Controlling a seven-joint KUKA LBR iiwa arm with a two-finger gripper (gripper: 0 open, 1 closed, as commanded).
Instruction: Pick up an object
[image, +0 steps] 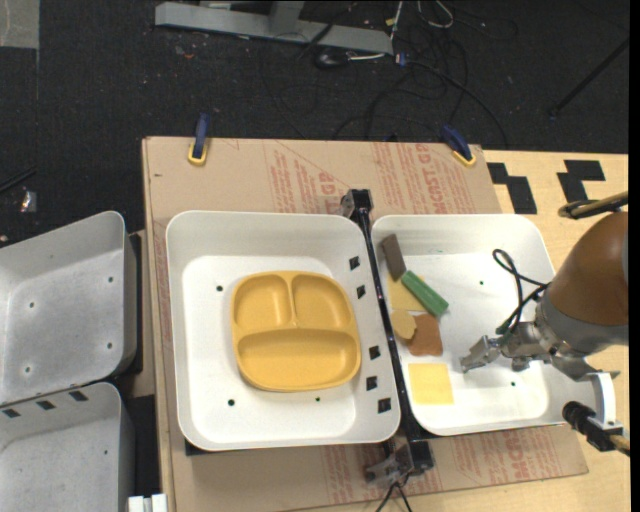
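Yellow square tile (431, 383) lies flat on the right bin's (520, 240) floor, just left of your claw (481, 354) and slightly lower. I cannot tell the claw's state. Centre over the tile, descend squarely, and keep clear of the brown piece (427, 338) beside it.

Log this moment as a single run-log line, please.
gripper: low in right bin, nothing seen held | nearest: yellow square | green block untouched | yellow divided plate: left bin
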